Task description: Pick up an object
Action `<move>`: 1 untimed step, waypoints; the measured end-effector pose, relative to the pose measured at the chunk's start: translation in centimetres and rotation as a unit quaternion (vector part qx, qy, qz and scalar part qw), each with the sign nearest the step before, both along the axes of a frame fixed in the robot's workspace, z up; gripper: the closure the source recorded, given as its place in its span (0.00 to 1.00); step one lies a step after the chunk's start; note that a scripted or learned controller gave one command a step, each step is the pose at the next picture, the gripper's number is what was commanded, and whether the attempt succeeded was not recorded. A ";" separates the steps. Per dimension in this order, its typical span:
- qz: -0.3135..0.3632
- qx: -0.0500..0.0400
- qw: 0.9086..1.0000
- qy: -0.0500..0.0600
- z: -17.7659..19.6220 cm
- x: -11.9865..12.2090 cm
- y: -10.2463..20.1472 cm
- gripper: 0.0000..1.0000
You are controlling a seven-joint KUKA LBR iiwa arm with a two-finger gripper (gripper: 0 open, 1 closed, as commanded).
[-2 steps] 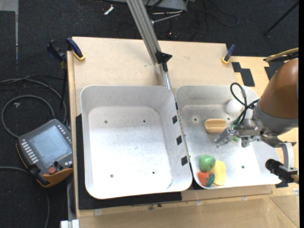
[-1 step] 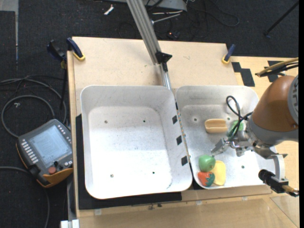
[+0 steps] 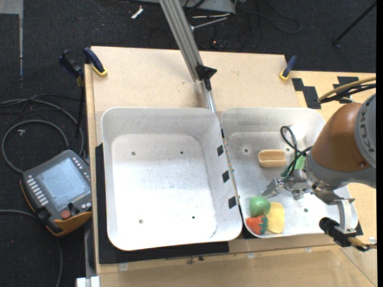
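The grey gripper [image 3: 276, 187] hovers low in the right white bin [image 3: 251, 124], its opening impossible to judge; just beside it a round green object [image 3: 258, 205]; a tan oblong block [image 3: 271, 157] farther back.

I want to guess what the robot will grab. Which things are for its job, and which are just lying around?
For the job:
gripper
green ball
yellow block
red toy
tan block
right bin

Just lying around:
left bin
control pendant
clamps
cables
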State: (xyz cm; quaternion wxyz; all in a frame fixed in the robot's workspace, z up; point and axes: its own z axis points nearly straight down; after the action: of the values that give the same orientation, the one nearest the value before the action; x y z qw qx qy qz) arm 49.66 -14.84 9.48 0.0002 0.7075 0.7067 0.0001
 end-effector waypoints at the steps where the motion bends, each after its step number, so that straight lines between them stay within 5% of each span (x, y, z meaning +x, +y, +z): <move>1: 0.000 0.000 1.000 -0.001 1.1 0.1 0.0 1.00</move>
State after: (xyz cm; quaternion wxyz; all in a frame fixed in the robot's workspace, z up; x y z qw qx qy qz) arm 49.75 -14.82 10.61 0.0011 0.7073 0.7069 0.0010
